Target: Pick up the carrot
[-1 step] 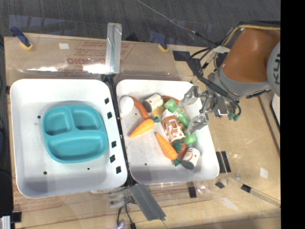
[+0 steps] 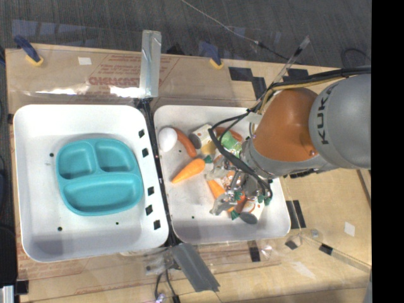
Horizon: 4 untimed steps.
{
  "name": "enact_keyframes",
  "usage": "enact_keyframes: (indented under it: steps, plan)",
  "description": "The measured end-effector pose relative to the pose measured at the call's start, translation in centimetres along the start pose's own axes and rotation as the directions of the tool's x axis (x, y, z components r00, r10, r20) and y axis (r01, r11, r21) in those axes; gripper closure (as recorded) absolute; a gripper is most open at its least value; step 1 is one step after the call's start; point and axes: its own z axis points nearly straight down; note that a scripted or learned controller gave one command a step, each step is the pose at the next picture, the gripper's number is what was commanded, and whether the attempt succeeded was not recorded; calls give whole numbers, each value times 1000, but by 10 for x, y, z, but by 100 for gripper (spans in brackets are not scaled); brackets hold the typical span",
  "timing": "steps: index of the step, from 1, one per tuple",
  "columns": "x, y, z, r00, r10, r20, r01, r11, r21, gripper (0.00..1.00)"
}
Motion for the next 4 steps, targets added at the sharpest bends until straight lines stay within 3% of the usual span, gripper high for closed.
enact_keyframes:
  steps: [1,2,3,4]
  plan:
    - [9,17,41,1000,10,4,-10,1000,1,0]
    - [7,19,30,1000,1,7,-1,1000,2,100]
    - [4,55,-110,995,94,19,-94,996,0,100]
    - [-21,112,-224,1000,17,20,-17,1000,1,100]
